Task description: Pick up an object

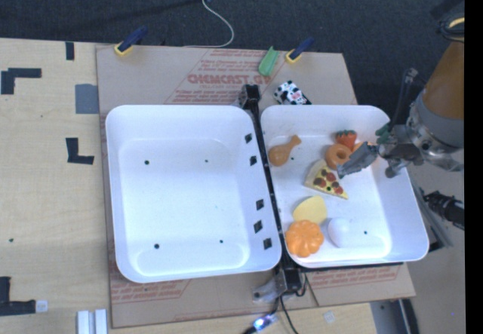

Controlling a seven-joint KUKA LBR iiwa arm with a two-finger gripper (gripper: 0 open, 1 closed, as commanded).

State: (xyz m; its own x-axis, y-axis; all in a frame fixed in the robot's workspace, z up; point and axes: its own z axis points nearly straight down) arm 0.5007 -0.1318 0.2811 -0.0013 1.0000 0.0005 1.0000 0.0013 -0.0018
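Observation:
The right bin [392,246] holds several toy foods. A tan drumstick [284,150] lies near its left wall. A pizza slice [326,179] sits in the middle, with an orange ring-shaped piece [336,153] and a red and green piece [346,136] behind it. Toward the front are a yellow piece [310,209], an orange pumpkin [304,238] and a white egg [339,231]. My gripper [350,167] reaches in from the right. Its dark tip is low over the bin, right beside the orange ring and the pizza slice's right edge. Nothing shows in its grasp.
The left bin [121,144] stands beside the right one, a black divider [260,174] between them. A black-and-white spotted object [290,93] lies on the cardboard behind the right bin. Clamps [268,61] hold the cardboard's far edge. A cable [215,12] hangs at the back.

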